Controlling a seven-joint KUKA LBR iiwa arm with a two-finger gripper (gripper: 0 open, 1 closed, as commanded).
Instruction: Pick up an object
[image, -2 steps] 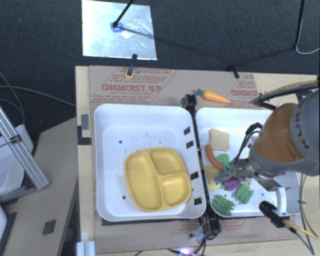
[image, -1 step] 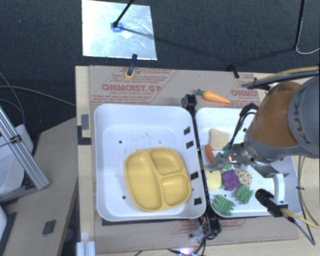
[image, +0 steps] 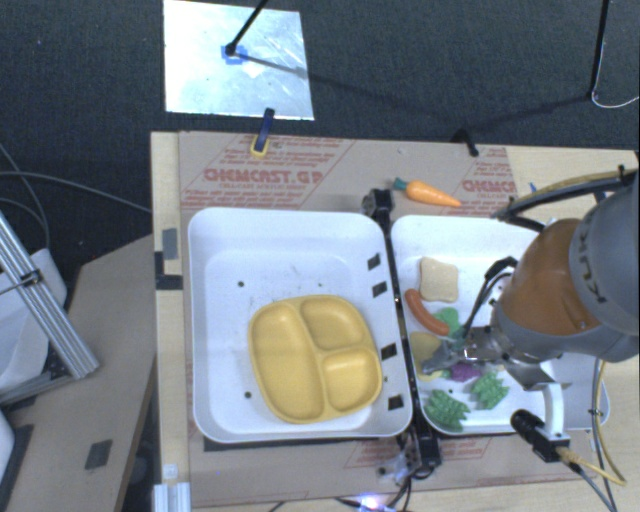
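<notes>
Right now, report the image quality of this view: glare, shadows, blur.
Camera view: the shiny sheet on the dark floor glares near white; lighting over both bins is even, with soft shadows along the left bin walls; the picture is slightly soft, so the small toy foods under the arm, like the green pieces, lack detail; the yellow divided plate reads clearly.

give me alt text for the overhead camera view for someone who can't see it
A grey robot arm's pincer reaches into the right white bin among toy foods, including a sausage and bread slice. The left bin holds a yellow divided tray; a toy carrot lies outside.
</notes>
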